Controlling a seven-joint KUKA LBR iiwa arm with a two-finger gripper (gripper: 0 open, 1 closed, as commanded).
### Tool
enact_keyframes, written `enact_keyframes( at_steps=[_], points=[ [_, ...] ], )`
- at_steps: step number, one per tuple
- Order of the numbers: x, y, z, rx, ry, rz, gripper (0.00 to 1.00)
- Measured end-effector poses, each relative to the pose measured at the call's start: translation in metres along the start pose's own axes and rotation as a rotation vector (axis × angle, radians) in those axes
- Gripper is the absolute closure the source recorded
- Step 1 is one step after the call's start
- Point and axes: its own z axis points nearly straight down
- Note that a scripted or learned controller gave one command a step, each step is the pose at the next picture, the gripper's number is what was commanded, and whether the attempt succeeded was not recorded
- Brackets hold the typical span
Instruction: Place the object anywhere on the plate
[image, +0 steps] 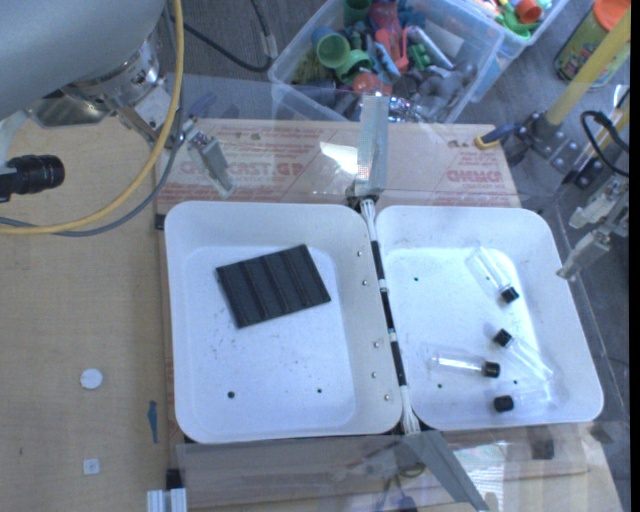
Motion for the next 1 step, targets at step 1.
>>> enact_keyframes(
  at_steps=[1],
  points=[
    [-0.0001,0.0575,-0.0083,0.0,0.0,0.155,0.0]
  ],
)
